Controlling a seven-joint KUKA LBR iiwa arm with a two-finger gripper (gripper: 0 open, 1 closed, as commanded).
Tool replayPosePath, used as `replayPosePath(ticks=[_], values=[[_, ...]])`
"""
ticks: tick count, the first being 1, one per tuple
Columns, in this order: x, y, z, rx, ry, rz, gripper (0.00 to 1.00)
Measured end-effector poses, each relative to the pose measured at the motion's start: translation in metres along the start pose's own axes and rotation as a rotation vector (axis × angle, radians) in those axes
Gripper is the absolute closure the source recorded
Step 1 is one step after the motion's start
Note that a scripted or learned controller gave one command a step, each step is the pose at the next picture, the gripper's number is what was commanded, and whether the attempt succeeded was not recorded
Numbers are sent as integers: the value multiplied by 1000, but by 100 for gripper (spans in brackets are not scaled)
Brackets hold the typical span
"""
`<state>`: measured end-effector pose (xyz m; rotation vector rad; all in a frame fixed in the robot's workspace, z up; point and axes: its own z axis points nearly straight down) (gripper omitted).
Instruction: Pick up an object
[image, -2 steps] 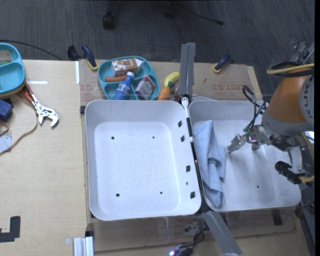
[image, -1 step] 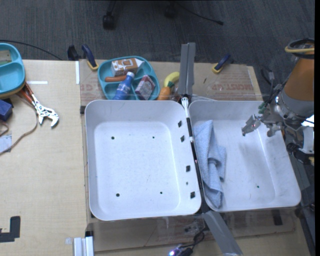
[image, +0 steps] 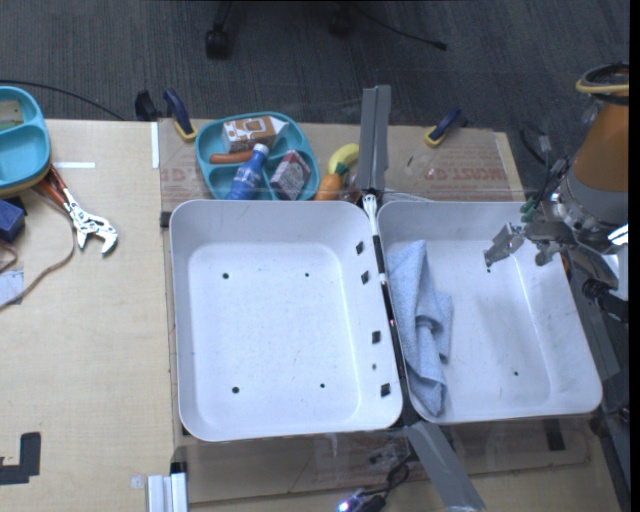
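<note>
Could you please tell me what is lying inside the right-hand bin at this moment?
A crumpled blue cloth lies along the right bin's left wall. Whatever may sit beneath its folds is hidden.

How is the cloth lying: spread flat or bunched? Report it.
Bunched: the blue cloth lies crumpled in a long strip along the right bin's left wall.

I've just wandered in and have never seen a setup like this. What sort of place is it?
Most likely a robotics lab or test workshop. A robot arm reaches over two white bins on a wooden bench; a wrench, clamps and a blue tray of toy items lie nearby.
</note>
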<state>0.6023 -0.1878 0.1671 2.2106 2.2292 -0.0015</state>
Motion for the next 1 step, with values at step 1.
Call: replayPosePath(ticks=[1], values=[[33, -15, -23, 2, 2, 61, 0]])
